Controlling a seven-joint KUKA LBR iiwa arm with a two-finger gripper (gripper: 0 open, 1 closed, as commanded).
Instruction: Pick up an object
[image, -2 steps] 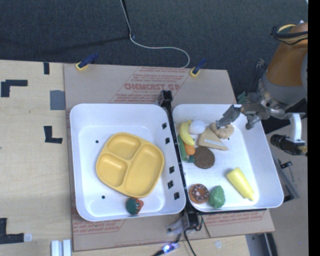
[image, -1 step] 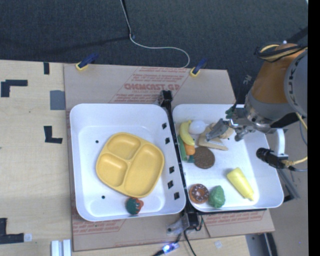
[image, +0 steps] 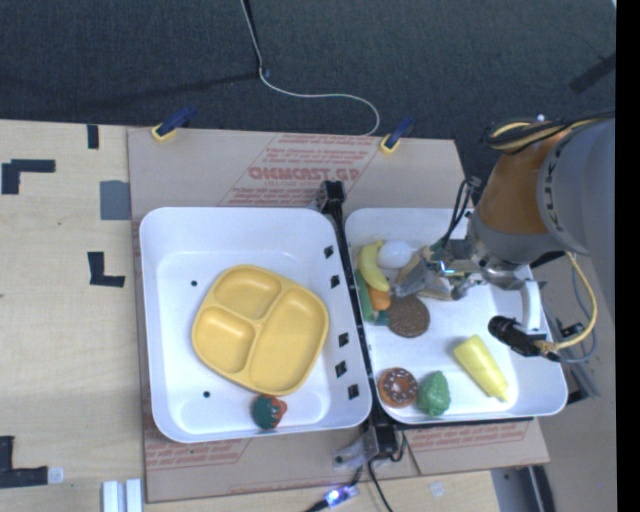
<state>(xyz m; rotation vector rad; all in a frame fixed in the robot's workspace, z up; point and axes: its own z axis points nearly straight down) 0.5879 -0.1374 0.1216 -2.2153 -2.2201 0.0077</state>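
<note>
bench: tan, black marks | 2 white bins on cardboard | dark carpet | gripper: cannot tell

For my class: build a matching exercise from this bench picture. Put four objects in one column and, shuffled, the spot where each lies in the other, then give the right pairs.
Things
1. yellow divided plate
2. banana
3. donut
4. yellow corn

Places
A. right bin, front edge, beside the green broccoli
B. left bin, middle
C. right bin, front right part
D. right bin, back left, by the divider

Pairs: 1-B, 2-D, 3-A, 4-C
</note>
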